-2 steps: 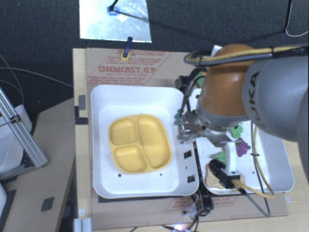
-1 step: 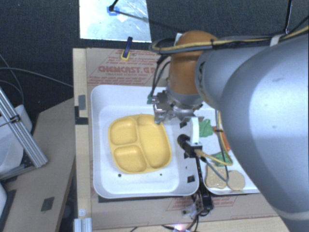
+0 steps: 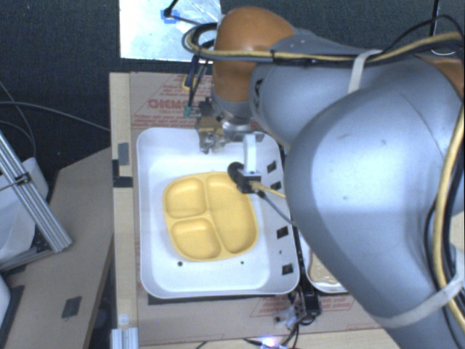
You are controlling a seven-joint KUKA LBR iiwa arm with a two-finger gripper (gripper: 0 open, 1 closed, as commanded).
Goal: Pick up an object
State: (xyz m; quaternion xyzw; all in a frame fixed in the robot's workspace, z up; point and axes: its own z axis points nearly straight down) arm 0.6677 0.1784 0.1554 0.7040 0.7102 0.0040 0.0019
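Nothing is lifted yet: the yellow tray lies flat in the white bin. The end effector hangs at upper centre; whether released or clenched, I cannot tell.

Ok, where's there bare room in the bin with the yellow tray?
Bare floor runs along the near wall of the white bin, below the yellow divided tray, plus a narrower strip between tray and left wall. The far side is crowded: the pincer hangs there, just beyond the tray.
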